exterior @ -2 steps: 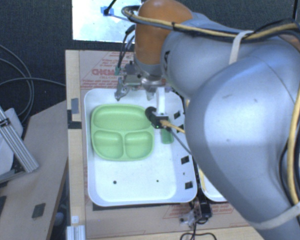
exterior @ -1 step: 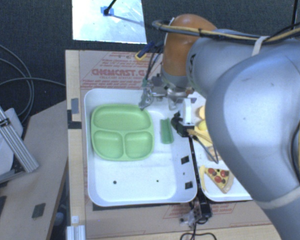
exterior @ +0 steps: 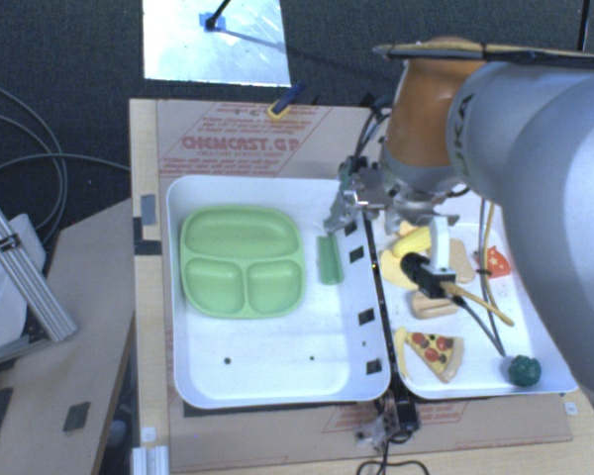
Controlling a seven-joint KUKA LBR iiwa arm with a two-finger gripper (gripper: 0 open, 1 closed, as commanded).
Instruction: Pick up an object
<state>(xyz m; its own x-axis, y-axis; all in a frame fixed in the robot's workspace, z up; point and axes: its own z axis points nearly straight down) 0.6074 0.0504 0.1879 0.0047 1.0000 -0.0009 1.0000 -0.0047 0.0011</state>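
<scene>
My gripper hangs over the divider between the two bins, at the right edge of the left bin. Just below its tip a small green block lies on the left bin's floor, next to the divider. The tip is right at the block's upper end, and I cannot tell whether it touches. The grey arm with its orange band covers the upper right of the view and hides part of the right bin.
A green divided plate sits in the left bin's left half. The right bin holds toy food: yellow pieces, a pizza slice, a dark green ball, a red piece, a bun.
</scene>
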